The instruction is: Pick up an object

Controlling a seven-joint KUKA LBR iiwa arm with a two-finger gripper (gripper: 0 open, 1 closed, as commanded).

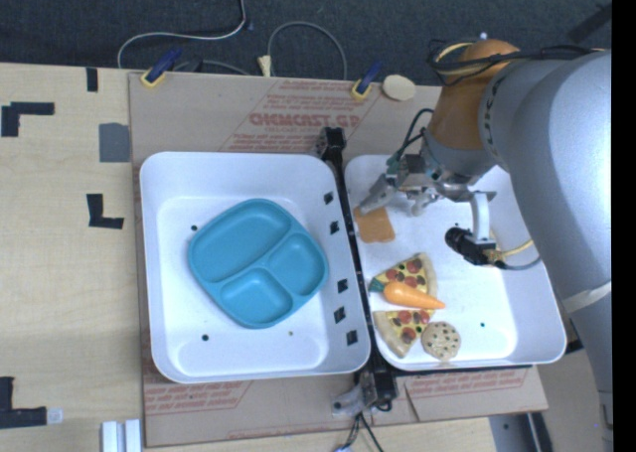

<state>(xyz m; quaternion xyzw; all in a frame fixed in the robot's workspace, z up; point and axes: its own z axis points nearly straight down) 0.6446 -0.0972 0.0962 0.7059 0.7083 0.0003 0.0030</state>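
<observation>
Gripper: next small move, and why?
Probably a short descent with a slight shift toward the bread slice. The gripper sits just above and right of it in the right bin, nothing visibly held. The pizza slices, carrot and cookie lie farther off.

The wooden bench (60, 241) carries a sheet of brown cardboard (288, 112) with red printing, and the two white bins rest side by side on that sheet. Taking the left bin (169, 341) as the landmark, the right bin (527, 321) sits directly to its right, the two rims touching along a dark seam. Black tape marks (99, 212) lie on the bare wood to the left of the left bin, along with a grey square (114, 142) further up. Above the left bin, blue clamps (157, 71) grip the cardboard's far edge, and thin cables (298, 38) loop beyond them.
</observation>
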